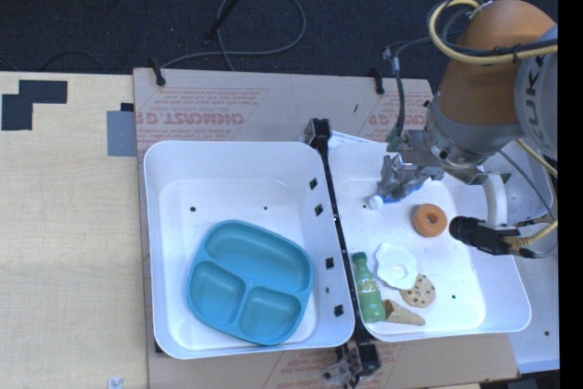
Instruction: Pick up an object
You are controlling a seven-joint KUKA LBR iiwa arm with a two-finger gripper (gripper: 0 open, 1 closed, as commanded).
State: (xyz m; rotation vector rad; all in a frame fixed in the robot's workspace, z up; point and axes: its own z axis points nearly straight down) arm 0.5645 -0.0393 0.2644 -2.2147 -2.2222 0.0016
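Camera view, slanted top-down: two shallow white plastic bins side by side on a cardboard sheet (228,109) with red print.

Left white bin (168,196): 1 item, a blue three-compartment plastic plate (250,281), lying flat toward the near right corner.

Right white bin (496,305): 6 items.
- 1 brown ring doughnut (429,220), mid-bin, apart from the rest
- 1 green plastic bottle (368,287) lying along the left wall, cap pointing to the far side
- 1 white round fried-egg-like piece (397,265), just right of the bottle
- 1 chocolate-chip cookie (419,291), touching the near edge of the white piece
- 1 tan cone-shaped piece (404,314), near edge, just below the cookie
- 1 blue-and-white object with a white tip (392,189), far-left area, right under the gripper

Gripper (397,173): low over the far-left part of the right bin, directly above the blue-and-white object. Finger opening: cannot tell, and cannot tell if it has hold of anything.

Surroundings: grey arm with orange band (496,59) comes in from the right and covers the bin's far right corner. Black cylindrical part with cables (483,234) overhangs the right edge, near the doughnut. Black divider bar (332,223) runs between the bins. Light wood tabletop (64,241) at left, dark floor with cables (264,9) behind.
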